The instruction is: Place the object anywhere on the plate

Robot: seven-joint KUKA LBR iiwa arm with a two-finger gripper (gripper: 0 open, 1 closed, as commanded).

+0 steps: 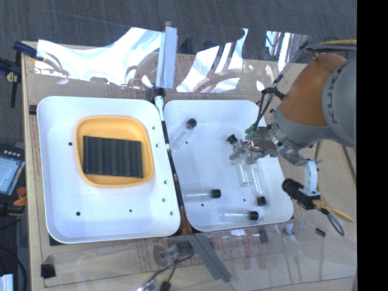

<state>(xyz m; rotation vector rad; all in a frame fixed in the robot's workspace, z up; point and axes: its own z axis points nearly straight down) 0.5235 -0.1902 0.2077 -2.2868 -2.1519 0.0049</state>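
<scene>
A yellow plate [112,128] with a dark ribbed insert lies in the left bin [54,205]. Several clear tubes with black caps lie in the right bin [206,111]: one near its upper left [183,132], one at the lower middle [203,194], one near the front edge [237,213]. My gripper [240,152] hangs low over the right half of the right bin, just above a clear tube [246,174] and beside a black cap [231,139]. I see nothing plainly held in it.
The grey arm with its orange band [309,99] comes in over the right bin's right rim. Another capped tube [259,193] lies near that rim. Crumpled foil [139,53] lines the back of the bench. Cables and tools lie at the right.
</scene>
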